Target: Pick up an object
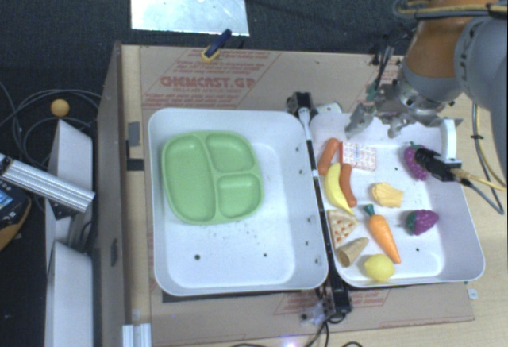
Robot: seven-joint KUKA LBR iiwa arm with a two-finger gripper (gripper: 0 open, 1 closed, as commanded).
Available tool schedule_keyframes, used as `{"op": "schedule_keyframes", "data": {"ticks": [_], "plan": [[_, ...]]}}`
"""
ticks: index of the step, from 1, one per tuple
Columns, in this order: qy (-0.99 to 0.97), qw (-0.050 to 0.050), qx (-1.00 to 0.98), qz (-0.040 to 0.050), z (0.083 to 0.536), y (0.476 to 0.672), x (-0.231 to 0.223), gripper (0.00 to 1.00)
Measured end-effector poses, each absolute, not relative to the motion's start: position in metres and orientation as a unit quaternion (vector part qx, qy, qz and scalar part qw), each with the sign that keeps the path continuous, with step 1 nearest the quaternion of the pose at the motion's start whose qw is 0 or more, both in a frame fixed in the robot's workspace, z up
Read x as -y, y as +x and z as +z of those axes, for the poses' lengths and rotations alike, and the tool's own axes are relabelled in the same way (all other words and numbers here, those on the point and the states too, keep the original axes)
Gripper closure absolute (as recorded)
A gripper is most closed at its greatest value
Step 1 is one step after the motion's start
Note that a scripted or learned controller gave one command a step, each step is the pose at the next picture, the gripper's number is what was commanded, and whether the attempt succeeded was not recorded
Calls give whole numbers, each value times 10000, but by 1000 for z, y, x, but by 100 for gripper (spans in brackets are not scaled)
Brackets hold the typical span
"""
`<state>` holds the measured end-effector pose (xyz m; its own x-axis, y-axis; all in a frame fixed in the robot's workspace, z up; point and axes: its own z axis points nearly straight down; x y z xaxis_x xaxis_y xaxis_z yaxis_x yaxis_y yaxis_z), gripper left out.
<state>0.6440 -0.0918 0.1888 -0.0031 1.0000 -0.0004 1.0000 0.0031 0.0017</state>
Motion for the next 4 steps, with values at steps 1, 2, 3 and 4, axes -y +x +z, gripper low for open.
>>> {"op": "schedule_keyframes", "data": {"ticks": [1,2,3,4], "plan": [[7059,24,-7083,19,96,595,87,0],[7058,23,-7084,21,106,595,87,100],[7058,21,-7084,20,106,595,87,0],[7068,5,-7074,-2,84,574,121,0]]}}
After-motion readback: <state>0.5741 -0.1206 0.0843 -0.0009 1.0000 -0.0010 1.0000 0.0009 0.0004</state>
